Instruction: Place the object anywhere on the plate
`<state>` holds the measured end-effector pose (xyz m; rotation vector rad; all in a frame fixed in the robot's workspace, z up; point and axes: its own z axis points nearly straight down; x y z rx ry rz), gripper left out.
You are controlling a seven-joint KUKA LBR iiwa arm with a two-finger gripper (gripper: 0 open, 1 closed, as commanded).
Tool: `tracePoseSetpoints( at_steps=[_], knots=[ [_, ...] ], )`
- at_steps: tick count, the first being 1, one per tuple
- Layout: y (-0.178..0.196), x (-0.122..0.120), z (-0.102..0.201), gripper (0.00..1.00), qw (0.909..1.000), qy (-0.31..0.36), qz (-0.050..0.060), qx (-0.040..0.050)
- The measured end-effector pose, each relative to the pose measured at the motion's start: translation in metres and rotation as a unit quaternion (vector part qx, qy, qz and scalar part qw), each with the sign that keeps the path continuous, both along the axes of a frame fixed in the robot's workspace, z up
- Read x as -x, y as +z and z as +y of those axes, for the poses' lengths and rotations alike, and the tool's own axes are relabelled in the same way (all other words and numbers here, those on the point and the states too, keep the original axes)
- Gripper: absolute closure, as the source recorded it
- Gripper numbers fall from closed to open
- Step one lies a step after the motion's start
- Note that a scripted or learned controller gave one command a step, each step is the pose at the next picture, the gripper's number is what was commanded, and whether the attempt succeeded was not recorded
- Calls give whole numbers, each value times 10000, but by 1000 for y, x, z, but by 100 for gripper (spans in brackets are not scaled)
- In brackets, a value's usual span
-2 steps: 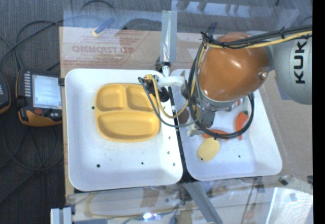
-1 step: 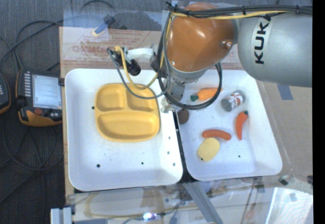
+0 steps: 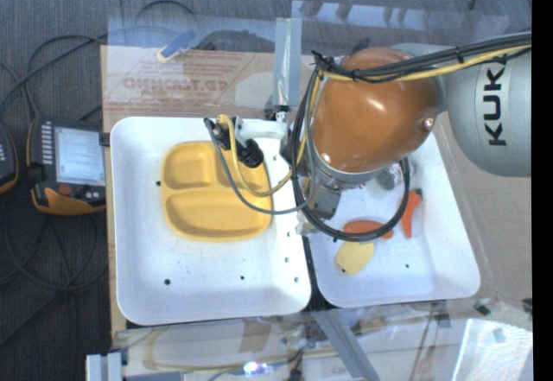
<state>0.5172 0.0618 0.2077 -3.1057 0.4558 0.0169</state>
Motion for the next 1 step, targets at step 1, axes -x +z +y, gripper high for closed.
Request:
tracePoseSetpoints(
  at_steps=[1],
  knots=[
    [-29,-45,-32,100,9998,208,1,-1]
  ],
)
